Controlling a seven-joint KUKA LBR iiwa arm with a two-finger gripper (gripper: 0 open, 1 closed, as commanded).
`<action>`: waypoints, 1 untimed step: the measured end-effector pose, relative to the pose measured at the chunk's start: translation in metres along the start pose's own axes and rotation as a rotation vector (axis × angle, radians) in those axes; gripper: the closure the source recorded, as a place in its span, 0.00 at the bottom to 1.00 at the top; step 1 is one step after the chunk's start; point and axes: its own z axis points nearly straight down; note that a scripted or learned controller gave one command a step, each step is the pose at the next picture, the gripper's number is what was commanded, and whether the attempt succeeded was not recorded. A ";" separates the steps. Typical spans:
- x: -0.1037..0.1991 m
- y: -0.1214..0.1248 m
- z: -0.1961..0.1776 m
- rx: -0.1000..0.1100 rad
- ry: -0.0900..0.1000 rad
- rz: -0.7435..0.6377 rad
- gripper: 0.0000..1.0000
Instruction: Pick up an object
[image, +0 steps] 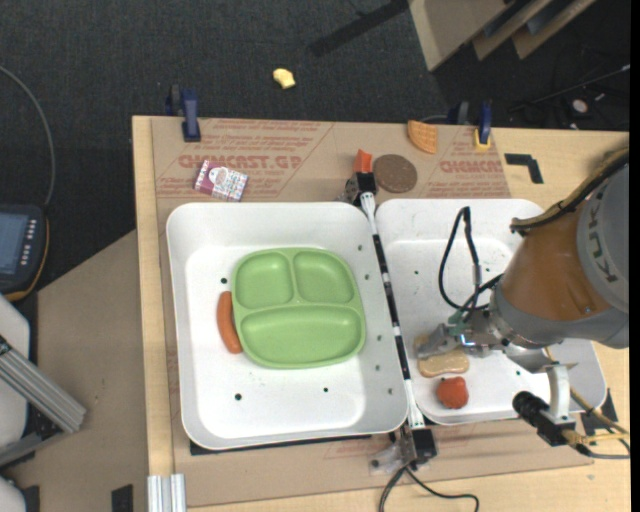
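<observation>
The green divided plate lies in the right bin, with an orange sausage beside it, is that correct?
Not quite. The camera view shows the green divided plate in the left bin, not the right one. The rest holds: the orange sausage lies beside it, along the plate's left edge.

Tan bread-like piece lies flat in right bin, lower left part; red tomato-like ball just beside, at 5 o'clock.
</observation>
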 end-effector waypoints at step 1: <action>-0.023 0.000 0.000 0.001 0.003 0.001 0.00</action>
